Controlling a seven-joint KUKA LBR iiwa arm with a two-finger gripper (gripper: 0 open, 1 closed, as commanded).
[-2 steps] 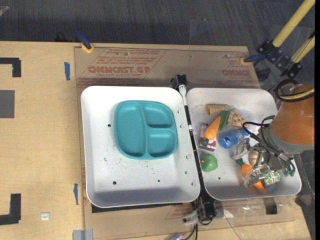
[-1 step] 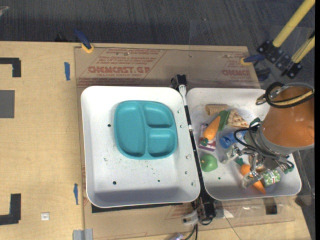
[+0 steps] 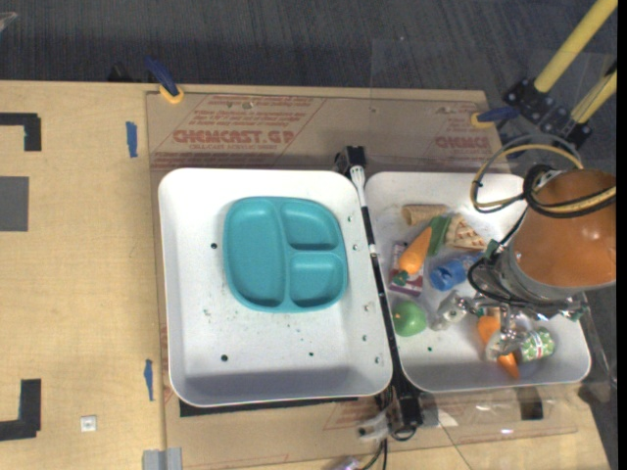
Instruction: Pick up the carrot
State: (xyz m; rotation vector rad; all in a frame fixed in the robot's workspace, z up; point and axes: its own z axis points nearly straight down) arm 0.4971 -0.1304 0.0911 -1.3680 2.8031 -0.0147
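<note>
Carrot [image 3: 416, 249] lies in right bin [image 3: 568, 370] (ungrasped) — gripper [image 3: 505, 326] well apart, grip state unclear; pick not done.

The carrot [image 3: 417, 250] is a small orange toy with a green leafy top. It lies on its side in the right-hand bin [image 3: 573, 365], in the left half, tilted on a diagonal: the green top points up and to the right, the orange tip points down and to the left. Other small items crowd close around it.
</note>
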